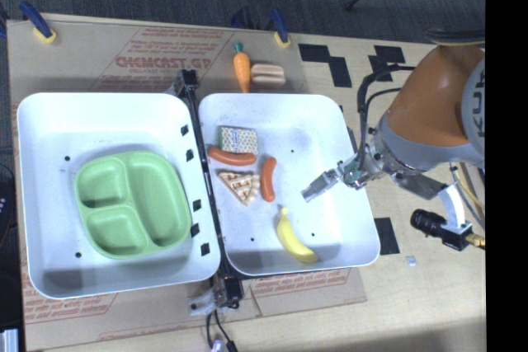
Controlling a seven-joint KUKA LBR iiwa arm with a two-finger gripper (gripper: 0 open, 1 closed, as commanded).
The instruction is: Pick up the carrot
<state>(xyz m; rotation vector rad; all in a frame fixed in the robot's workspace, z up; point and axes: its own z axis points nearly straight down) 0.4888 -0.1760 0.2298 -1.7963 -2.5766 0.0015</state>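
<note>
**A:** Where is the carrot [241, 68] lying?

**B:** Outside both bins, on the surface behind the right bin [330, 115], just past its far rim. Its green top points away from the camera, and a hot-dog bun toy [268, 75] sits just beside it on the right. Being off the tray, it has no wall hemming it in, so I'd judge it reachable from above.

**A:** And the arm?

**B:** The pincer [318, 187] hangs over the right bin's near half, pointing left and slightly down. It is well apart from the carrot, with the whole far part of the bin between them. Nothing sits between its fingers. Whether they are spread or closed I cannot tell; the tip is small and blurred from this angle.

**A:** What's under it, then?

**B:** Other toy food, which is likely why it is there: two sausages [268, 178], a pizza slice [238, 184], a patterned packet [238, 139] and a banana [294, 237] toward the near rim. None of these is the target.

**A:** The left bin [49, 119]?

**B:** It holds a green divided plate [130, 202], nothing that matters here.

**A:** So how far along?

**B:** Not begun, in my reading. The arm would need to travel to the far side, over the rim, and come down along the carrot's length without nudging the bun.
</note>
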